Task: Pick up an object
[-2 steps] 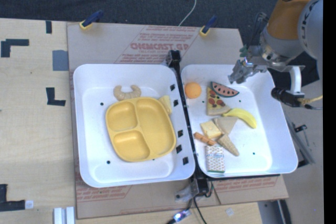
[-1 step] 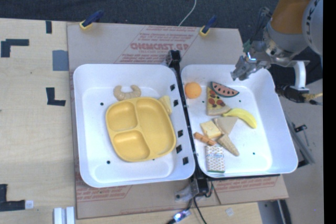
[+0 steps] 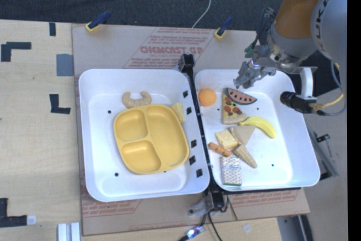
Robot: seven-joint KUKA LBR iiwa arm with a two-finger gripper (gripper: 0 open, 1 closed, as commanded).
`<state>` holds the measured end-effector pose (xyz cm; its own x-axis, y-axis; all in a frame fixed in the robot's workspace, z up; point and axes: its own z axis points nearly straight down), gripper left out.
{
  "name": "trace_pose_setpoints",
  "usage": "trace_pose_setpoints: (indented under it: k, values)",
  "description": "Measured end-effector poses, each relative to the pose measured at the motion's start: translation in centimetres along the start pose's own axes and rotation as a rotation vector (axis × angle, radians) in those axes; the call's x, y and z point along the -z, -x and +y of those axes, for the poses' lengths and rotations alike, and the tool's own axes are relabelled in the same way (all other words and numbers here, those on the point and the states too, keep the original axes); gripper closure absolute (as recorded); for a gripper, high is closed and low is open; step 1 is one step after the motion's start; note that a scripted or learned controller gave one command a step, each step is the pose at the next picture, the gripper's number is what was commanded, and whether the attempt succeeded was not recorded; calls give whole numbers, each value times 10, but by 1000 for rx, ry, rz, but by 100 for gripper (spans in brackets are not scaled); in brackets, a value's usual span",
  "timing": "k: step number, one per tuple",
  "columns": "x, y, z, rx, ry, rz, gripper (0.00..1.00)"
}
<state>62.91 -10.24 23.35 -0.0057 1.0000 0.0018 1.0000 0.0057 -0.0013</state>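
yellow tray (image 3: 151,139), orange ball (image 3: 207,97), yellow banana (image 3: 260,125), white bins (image 3: 93,121)

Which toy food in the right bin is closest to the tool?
The watermelon slice, red with a green rind, lies just below the tool; the orange ball and banana sit farther off.

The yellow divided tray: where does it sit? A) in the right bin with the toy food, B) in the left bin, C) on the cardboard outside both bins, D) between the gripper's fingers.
B: the yellow divided tray lies flat inside the left bin, while the banana and orange ball lie in the right bin.
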Motion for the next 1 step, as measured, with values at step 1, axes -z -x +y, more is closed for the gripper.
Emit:
trace_pose_setpoints:
  k: [1]
  values:
    - [-3, -45, -17, 0, -2, 0, 100]
